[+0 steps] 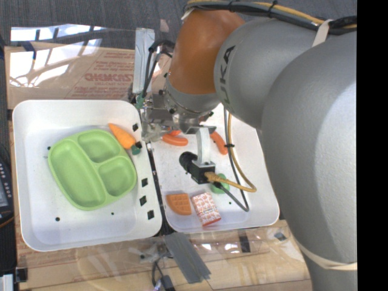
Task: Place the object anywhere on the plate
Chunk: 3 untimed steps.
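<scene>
From the waffle at lower centre to the green plate at left and the carrot touching its upper-right rim, the carrot should be nudged fully inward, the hand state being indiscernible.

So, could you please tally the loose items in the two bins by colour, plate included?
Green: 1, the divided plate
Orange: 4, the carrot, the curved piece, the small piece, the waffle-like piece
Red and white: 1, the small packet
Total: 6
</scene>
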### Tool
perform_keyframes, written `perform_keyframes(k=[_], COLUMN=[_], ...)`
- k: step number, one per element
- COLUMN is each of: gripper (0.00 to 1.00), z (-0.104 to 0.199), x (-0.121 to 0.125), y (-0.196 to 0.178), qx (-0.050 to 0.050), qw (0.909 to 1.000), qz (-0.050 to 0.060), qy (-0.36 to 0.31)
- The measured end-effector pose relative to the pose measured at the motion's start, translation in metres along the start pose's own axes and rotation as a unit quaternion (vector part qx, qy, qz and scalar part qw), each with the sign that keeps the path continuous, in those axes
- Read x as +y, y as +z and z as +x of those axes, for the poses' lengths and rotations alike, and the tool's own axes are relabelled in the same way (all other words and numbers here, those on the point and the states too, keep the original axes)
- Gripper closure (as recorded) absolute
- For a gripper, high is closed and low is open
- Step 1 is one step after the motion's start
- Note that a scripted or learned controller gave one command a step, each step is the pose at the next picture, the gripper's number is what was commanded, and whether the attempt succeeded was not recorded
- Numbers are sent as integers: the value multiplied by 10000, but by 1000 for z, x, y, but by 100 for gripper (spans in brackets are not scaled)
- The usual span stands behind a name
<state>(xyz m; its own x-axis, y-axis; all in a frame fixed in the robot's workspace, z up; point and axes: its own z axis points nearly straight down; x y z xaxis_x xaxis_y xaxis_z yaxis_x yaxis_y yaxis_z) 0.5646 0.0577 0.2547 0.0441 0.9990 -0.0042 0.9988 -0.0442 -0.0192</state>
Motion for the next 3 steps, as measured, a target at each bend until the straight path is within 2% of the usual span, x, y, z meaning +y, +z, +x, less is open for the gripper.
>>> perform_keyframes(k=[1,2,3], gripper=[100,100,100], z=[-61,-146,-191], x=[-59,-67,-44], y=[67,67,135], qx=[9,15,25], qw=[9979,9998,9993], qz=[-58,-69,-53], qy=[-650,-165,-377])
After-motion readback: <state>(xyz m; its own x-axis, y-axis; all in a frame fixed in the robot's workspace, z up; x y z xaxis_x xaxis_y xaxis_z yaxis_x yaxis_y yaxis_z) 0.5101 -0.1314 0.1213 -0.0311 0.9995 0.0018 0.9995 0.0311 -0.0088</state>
